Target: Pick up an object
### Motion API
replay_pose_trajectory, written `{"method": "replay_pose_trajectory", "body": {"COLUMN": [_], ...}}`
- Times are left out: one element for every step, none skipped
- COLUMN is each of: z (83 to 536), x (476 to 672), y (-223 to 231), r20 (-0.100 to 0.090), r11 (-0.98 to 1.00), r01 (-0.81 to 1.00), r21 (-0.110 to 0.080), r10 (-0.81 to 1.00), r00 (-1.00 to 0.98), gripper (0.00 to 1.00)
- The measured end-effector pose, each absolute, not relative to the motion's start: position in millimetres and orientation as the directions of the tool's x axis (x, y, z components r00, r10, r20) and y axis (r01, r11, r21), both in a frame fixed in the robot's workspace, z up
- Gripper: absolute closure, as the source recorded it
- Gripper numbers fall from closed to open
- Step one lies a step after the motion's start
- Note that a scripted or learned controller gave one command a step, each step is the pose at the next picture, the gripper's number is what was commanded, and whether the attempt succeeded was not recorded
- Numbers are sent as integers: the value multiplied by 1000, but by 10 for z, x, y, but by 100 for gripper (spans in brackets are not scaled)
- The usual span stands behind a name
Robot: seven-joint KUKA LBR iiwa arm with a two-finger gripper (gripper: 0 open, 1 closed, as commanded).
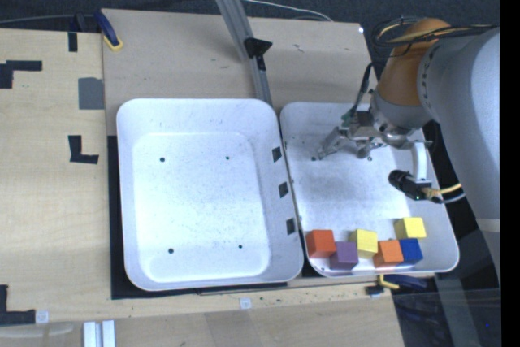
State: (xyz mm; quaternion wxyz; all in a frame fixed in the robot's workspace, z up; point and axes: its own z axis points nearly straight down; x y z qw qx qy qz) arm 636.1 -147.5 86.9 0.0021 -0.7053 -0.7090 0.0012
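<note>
Several small blocks lie along the near edge of the right bin point(325, 191): an orange block point(321, 242), a purple block point(347, 254), a yellow block point(366, 241), a second orange block point(390, 253), a blue block point(410, 250) and another yellow block point(413, 227). My gripper point(344, 150) hangs over the far part of the right bin, well away from the blocks. It is open with nothing between its fingers.
The left bin point(130, 175) sits beside the right one, their rims touching in the middle. A slanted metal pole point(231, 4) rises behind the bins. The arm's grey body point(471, 110) covers the right bin's far right side.
</note>
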Motion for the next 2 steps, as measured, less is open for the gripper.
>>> {"method": "replay_pose_trajectory", "body": {"z": [2493,1928], "x": [6540,6713], "y": [-1611,-829], "r20": [-3,3], "r11": [2,8], "r01": [1000,1000], "r21": [8,-5], "r10": [1000,1000], "r00": [-1,-8], "gripper": [0,0]}}
